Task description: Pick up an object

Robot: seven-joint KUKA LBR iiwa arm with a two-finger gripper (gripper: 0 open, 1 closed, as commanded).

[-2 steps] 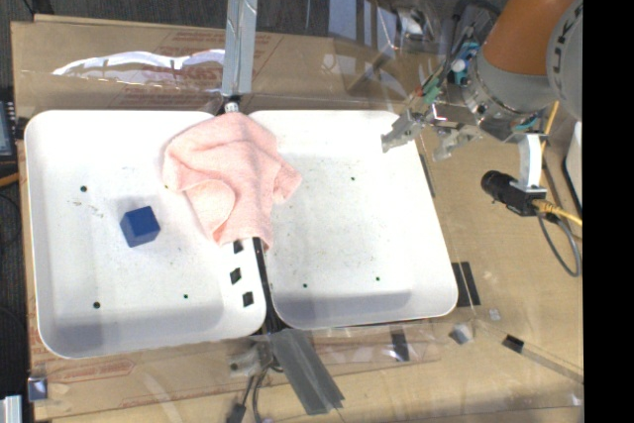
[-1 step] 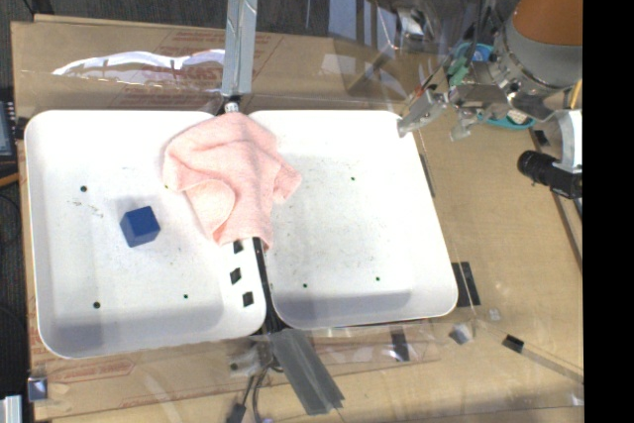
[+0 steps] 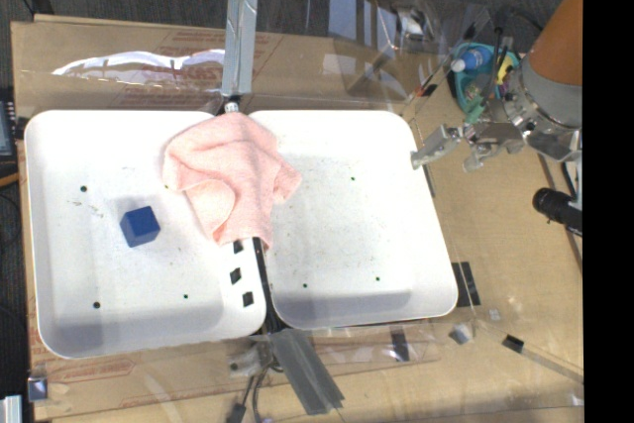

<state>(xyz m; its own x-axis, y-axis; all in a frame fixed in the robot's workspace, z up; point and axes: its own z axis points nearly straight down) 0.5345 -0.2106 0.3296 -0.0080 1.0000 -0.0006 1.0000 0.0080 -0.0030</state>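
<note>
Grey tape strips point(image 3: 307, 371) at the near edge of the brown cardboard-covered worktop point(image 3: 495, 243) lie closest to the camera, well off from the fingers. Next back, two shallow white plastic bins: left bin point(image 3: 59, 213), right bin point(image 3: 396, 253). Small blue cube point(image 3: 140, 225) sits on the left bin's floor, far from the fingers, across both bins. Crumpled pink cloth point(image 3: 233, 175) lies over the divider between the bins, its bulk on the left side, one edge in the right bin; it is the closer of the two objects to the fingers, though still well apart from them.

Two-finger gripper point(image 3: 451, 142) hangs outside the right bin's far corner, over the worktop. Fingers: cannot tell whether apart or together at this angle; nothing visible between them.

Judgement on the step: approach not yet started. Cloth is the easier target; come down on its raised fold, clear of the bin rims and divider, and pinch a ridge. Cube needs square alignment to its faces.

Writing: reddish print on the cardboard behind the left bin, too blurred to read.
</note>
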